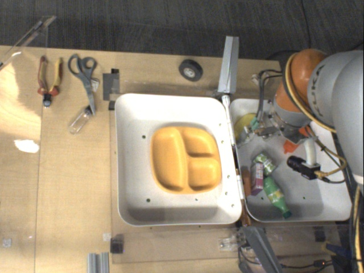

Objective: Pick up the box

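Arm (335,90) comes in from 3 o'clock, its bulk hanging over the upper part of the right bin (335,209); the gripper (272,127) sits low near that bin's top-left corner, half buried under the wrist and cables, so whether it is wide or narrow, or holding anything — cannot tell. Task thing is hard to pin down: best guess for the box (257,175) is the small purplish carton lying at about 9 o'clock in the right bin, just beside the green bottle (276,193) that slants toward 5 o'clock. Treat that as a judgement, the carton is small and blurry. Left bin (131,152) carries a yellow divided tray (186,157) in its middle, well apart from the work. To do this step well: shift the tool down toward 6 o'clock until it is straight above the carton, line the jaws across its short side, and come in on the side away from the bottle so the bottle isn't nudged or grabbed along with it; the bin wall at 9 o'clock is close, so leave room there too. Hidden or unclear: a yellow-green thing (245,121) at the bin's 11 o'clock corner is partly covered by the tool, an orange bit (288,147) peeks out near the wrist, and the bin's right side is covered by the arm.
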Controlling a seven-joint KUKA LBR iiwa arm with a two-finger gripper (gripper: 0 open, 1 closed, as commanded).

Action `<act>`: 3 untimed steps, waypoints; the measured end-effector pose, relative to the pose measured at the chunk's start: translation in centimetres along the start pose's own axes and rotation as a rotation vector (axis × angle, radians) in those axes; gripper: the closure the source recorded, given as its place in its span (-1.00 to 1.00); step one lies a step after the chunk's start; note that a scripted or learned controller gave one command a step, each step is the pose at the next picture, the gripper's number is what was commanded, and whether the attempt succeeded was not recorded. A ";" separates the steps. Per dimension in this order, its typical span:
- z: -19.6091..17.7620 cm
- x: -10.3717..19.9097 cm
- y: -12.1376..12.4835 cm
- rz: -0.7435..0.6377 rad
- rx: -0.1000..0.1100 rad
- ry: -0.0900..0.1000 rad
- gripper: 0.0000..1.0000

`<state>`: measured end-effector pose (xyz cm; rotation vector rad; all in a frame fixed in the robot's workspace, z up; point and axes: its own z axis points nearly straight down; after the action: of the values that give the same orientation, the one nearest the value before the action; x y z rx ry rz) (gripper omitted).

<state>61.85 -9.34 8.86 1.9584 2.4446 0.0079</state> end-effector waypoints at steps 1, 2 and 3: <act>-6.3 -2.3 -5.4 -0.129 0.002 0.002 -1.00; 0.1 -4.8 -1.7 0.072 0.001 0.000 -1.00; 0.2 -6.6 2.0 -0.061 0.082 0.032 -1.00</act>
<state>65.25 -15.39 8.74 1.9290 2.5637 -0.0631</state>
